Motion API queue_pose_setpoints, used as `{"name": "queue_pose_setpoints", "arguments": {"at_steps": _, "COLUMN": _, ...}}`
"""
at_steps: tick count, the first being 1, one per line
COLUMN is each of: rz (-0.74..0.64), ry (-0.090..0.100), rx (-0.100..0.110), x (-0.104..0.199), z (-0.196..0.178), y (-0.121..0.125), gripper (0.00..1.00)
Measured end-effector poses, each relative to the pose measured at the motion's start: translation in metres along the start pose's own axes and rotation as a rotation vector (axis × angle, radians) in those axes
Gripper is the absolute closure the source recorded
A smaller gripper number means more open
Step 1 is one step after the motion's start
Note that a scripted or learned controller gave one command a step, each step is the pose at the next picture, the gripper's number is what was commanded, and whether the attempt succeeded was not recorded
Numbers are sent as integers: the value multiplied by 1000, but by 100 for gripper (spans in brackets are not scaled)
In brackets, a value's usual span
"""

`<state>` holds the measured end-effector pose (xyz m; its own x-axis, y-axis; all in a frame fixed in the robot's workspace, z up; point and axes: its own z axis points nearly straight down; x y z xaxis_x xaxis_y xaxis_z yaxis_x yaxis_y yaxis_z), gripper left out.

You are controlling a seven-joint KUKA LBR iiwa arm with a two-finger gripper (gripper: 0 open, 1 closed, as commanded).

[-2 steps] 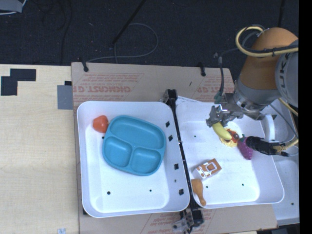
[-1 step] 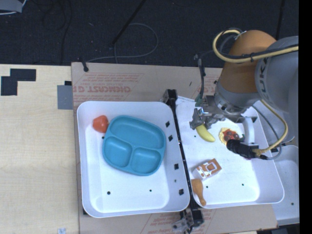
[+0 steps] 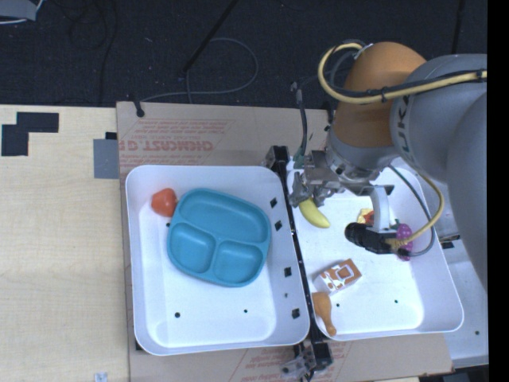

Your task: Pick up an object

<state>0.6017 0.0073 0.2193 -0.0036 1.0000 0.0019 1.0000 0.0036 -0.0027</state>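
Banana [image 3: 314,214] lies just below the hand [image 3: 306,188].

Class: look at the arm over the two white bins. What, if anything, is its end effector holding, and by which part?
It cannot be told. The end effector sits low over the banana in the right bin, hiding any contact.

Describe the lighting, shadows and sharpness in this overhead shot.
Camera view: even, soft light; both white bins read bright without harsh glare; the blue tray casts only a faint shadow; the floor above stays dark; the arm looks slightly soft, and small items near the banana are fuzzy.
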Motion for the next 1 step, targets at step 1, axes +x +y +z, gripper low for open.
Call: {"name": "queue_pose_setpoints", "arguments": {"at_steps": 1, "rz": 0, "ry": 0, "rx": 2, "x": 53, "z": 9, "y": 1, "gripper": 100}}
